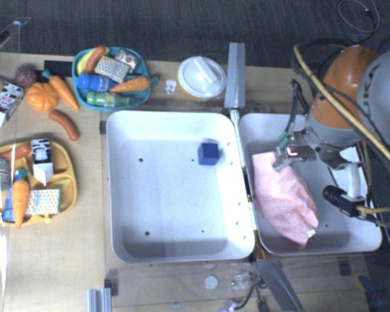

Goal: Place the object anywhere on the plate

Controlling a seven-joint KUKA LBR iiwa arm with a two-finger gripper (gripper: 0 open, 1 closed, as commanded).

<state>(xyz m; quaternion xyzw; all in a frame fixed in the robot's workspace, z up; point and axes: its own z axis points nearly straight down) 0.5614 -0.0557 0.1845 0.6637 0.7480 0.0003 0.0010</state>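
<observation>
A small blue cube [208,153] lies in the left white bin [136,239], near its upper right corner. A crumpled pink cloth [283,198] lies in the right bin [364,239], along its left side. My gripper [290,153] hangs over the right bin, just above the cloth's top edge and about level with the cube, with the bin wall between them. A round white plate [201,78] sits on the bench behind the left bin. Nothing shows in the gripper's grasp.
A blue bowl [84,99] of toy food stands at the back left. A yellow dish [68,174] of toy food sits at the far left. Loose toy vegetables [52,99] lie between them. A grey metal bracket [234,77] stands behind the bins' shared wall. Cables [348,203] trail over the right bin.
</observation>
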